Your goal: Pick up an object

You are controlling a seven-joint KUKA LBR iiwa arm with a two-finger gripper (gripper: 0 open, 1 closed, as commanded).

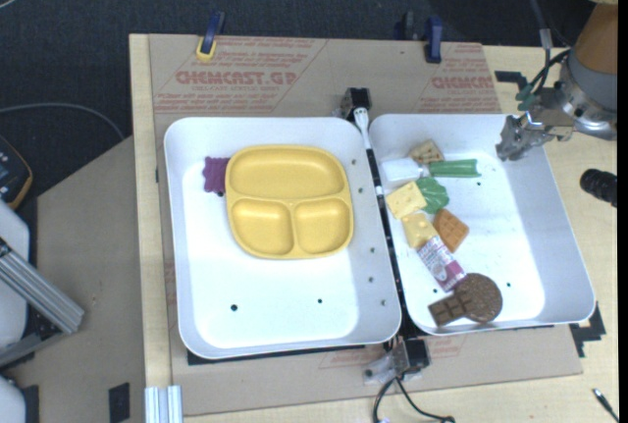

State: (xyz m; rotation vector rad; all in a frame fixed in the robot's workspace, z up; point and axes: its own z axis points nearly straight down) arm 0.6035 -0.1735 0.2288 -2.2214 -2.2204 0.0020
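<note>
- Right now the gripper [512, 144] hovers at the top-right rim of the right bin [549, 215], holding nothing; whether it is spread or closed, I cannot tell.
- Candidates lie well apart from it: cracker [426, 153], green piece [449, 170], cheese wedge [405, 200], brown cookie [479, 297].
- Approach stage, I judge; next it must swing left over one item and descend.

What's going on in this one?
A robot arm reaches in from the right, its gripper hovering at the far right edge of the right bin, with nothing seen between its fingers. That bin holds a pile of toy food. The left bin holds a yellow divided tray with a purple piece beside it.
</note>
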